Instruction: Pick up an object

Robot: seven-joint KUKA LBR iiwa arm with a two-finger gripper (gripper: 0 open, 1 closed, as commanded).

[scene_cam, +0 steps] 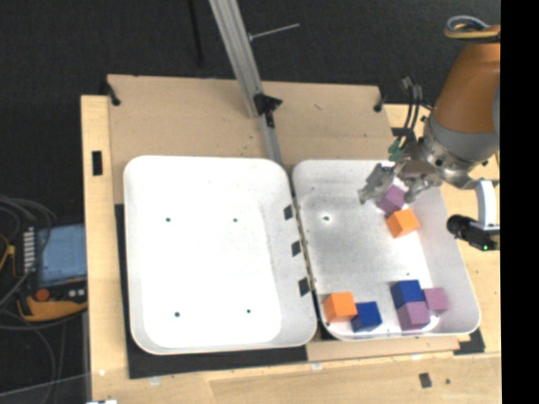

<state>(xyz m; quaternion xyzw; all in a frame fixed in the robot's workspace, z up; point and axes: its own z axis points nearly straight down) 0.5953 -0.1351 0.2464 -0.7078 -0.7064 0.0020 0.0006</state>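
Camera view: grey arm [459,133] over right shallow white bin [362,251]. Gripper [389,190] pinching small purple cube [392,199], lifted above orange cube [402,222]. Risk: shallow corner grip, cube slips, drops onto orange cube.

Left bin [210,251] beside right bin [337,251], both on a wooden bench [97,225]. Metal pole [240,57] slanting up from the bins' far edge. Left of the bench, cables [25,217] and a blue-screened pendant [59,263] on dark floor.
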